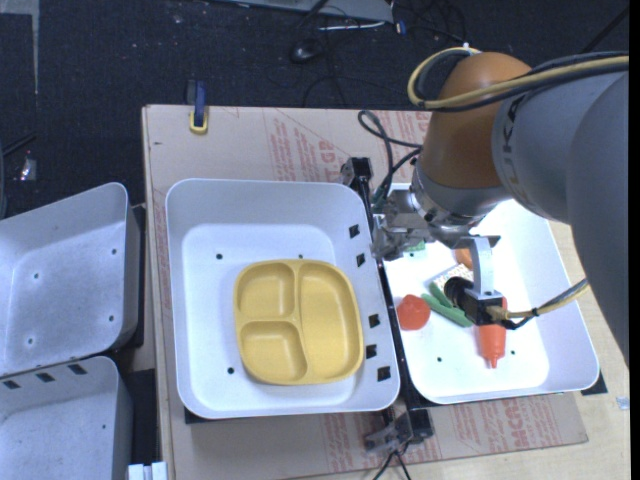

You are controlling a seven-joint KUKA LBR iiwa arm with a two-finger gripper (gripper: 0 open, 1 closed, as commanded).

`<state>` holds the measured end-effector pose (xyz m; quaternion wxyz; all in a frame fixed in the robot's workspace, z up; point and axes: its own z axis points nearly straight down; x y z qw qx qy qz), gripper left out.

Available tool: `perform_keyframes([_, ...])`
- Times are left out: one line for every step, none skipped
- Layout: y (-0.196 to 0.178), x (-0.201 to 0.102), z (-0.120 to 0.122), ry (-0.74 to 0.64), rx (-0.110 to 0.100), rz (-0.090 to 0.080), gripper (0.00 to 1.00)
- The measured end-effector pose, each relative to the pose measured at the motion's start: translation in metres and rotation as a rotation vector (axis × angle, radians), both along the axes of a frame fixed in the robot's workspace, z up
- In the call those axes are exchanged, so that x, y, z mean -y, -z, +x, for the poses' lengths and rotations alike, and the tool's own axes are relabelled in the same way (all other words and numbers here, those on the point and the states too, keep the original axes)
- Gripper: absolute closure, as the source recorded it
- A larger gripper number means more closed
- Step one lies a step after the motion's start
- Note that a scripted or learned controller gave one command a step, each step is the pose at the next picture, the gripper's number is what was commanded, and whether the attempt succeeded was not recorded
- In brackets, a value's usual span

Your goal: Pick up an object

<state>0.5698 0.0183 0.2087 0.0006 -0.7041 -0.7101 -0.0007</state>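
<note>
So far nothing is picked up, as I judge it: every object I can see lies loose in a bin. My arm (pixel 560 138), grey with an orange band, reaches over the right bin (pixel 530 368), and my tool (pixel 400 236) hangs low by that bin's left wall. I cannot tell whether it is open or closed, and nothing shows in its grip.

Just below it lie a round, smooth red ball (pixel 413 312), a long glossy green piece (pixel 445 306) beside the ball, and a tapered orange cone (pixel 490 346); all look like plastic toys. The left bin (pixel 200 368) holds a yellow plate (pixel 298 321), matte, rounded and split into three wells. The whole pick is left to do: settle on one object, close and lift. Both bins sit on a pale board desk (pixel 260 143)
</note>
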Motion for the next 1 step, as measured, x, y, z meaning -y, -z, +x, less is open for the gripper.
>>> perform_keyframes([-0.0096, -0.0584, 0.0101, -0.001, 0.002, 0.000, 1.00])
